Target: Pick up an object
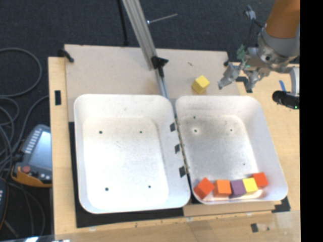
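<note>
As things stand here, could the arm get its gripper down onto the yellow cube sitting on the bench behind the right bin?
Probably yes. The yellow cube sits alone on the bare bench, outside the right bin, with nothing beside it. The gripper hangs just to its right, and open bench lies between them.

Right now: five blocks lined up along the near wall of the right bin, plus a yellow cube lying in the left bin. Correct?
Not quite. The yellow cube lies on the bench behind the right bin, outside both bins, as the camera view shows. The five blocks do line the right bin's near wall.
</note>
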Tool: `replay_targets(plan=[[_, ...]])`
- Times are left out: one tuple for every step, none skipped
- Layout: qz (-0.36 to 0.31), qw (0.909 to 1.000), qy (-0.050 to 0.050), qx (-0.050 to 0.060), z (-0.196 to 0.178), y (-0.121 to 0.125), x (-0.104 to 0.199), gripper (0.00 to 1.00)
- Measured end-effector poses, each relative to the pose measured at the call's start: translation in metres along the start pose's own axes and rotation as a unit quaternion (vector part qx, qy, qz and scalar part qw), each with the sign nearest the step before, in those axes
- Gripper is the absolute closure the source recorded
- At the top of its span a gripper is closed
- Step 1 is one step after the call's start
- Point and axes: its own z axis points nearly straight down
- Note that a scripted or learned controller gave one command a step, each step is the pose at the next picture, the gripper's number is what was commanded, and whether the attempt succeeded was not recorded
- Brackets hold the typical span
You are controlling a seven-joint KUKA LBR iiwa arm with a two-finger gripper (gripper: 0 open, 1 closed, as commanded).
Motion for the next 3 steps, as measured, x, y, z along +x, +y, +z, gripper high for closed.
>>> replay_targets(plan=[[-0.001,1.0000,0.002,0.006,0.084,-0.056,0.041,0.00],[-0.002,1.0000,0.002,0.002,0.097,-0.096,0.103,0.00],[-0.001,1.0000,0.002,0.003,0.099,-0.149,0.150,0.00]])
